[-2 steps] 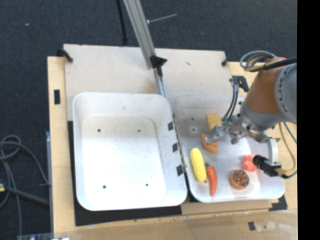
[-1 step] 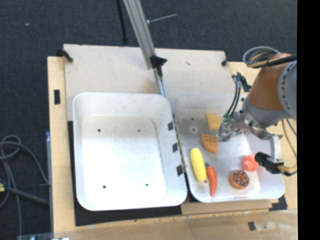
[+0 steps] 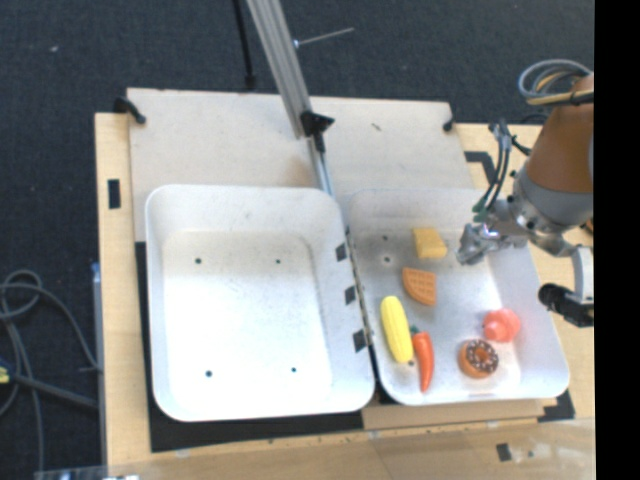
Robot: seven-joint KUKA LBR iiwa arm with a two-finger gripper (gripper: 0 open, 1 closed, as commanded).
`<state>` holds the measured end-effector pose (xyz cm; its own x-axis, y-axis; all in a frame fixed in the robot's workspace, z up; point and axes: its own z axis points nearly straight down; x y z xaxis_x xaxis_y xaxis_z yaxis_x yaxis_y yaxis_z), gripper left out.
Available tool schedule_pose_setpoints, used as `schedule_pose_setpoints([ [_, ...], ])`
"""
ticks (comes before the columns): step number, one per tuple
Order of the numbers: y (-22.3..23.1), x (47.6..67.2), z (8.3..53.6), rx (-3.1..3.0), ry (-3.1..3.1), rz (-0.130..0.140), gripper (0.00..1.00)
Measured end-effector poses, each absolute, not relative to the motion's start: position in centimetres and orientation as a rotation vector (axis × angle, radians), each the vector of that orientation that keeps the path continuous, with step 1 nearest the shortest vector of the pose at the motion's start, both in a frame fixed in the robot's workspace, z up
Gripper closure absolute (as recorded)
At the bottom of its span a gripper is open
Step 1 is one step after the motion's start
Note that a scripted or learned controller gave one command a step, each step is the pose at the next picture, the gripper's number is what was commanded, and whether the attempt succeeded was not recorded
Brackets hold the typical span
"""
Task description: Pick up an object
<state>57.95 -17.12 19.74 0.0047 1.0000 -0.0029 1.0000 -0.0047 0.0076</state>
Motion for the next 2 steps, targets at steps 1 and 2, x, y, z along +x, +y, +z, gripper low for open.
schedule_pose_setpoints([
  [1,-17.3,58.1,24.5,2.214,2.219,0.005,1.00],
  [2,-12.8,58.2,25.3,2.213,2.228,0.004,1.00],
])
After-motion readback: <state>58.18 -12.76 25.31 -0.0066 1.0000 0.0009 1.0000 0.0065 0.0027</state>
